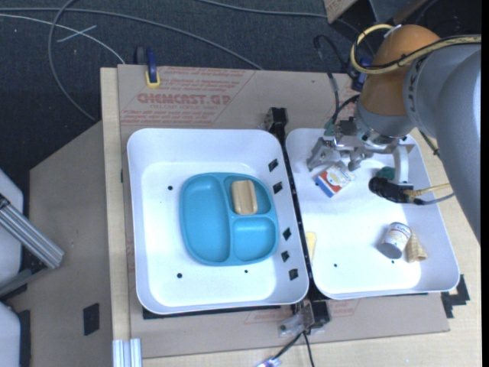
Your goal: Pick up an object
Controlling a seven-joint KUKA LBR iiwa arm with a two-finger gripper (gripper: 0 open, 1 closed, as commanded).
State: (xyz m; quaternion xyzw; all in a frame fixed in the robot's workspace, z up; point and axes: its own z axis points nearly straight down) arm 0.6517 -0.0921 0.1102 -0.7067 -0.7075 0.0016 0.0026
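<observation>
the gripper (336, 157) hung in the right bin (428, 277), jaws spread just above the small red-and-white carton (333, 180). best to descend straight, centre the carton, then close.

Even, bright overhead light; soft shadows; slight blur.

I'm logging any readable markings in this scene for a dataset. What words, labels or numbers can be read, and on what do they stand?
"CHEMCAST GP", roughly, in red print on the brown board behind the left bin; the last letters are unsure.
Smaller red print above that line: too blurred to read.
Red, white and blue packet under the claw: too small to read.
Small can in the right bin: label unreadable.
</observation>
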